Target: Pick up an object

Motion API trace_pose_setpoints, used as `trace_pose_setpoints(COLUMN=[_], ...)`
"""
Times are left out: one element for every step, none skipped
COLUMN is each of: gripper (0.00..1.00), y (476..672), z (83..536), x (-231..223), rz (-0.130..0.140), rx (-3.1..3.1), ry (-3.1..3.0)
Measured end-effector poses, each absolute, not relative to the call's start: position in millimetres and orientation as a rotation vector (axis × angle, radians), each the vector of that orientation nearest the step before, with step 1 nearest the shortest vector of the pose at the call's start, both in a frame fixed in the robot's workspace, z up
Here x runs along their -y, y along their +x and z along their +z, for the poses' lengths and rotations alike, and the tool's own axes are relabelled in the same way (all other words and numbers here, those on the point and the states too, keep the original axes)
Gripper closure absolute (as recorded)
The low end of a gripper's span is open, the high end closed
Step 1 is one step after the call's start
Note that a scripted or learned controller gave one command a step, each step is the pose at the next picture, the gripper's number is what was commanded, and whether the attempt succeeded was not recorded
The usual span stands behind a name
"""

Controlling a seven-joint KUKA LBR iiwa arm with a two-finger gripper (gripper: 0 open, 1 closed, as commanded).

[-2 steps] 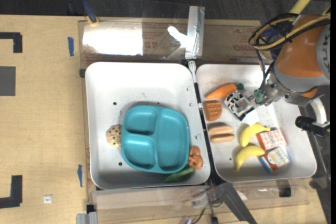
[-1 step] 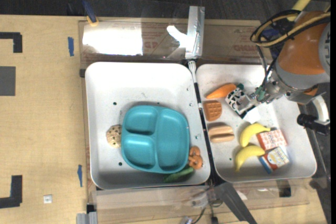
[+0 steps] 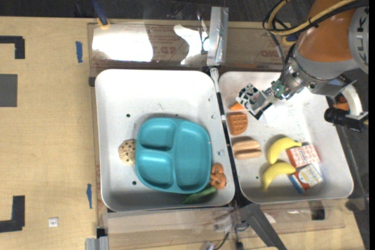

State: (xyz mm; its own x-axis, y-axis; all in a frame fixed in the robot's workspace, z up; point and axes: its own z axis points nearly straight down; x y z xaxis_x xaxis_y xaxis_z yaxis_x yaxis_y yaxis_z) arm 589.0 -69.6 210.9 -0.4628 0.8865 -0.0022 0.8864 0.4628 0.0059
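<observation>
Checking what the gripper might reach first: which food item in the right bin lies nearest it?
The orange waffle-like piece, just below the gripper; the hot dog and bananas lie farther down.

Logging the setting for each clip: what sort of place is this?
Probably a lab bench for robot picking trials: two shallow white bins side by side, toy food such as bananas and a hot dog, and a teal divided plate, with the arm's pincer over the right bin.
</observation>
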Motion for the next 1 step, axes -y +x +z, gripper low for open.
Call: trace_pose_setpoints(gripper=[1.0], y=[603.2], z=[209.3], x=[71.9], rz=[0.002], rx=[-2.783], ry=[1.449])
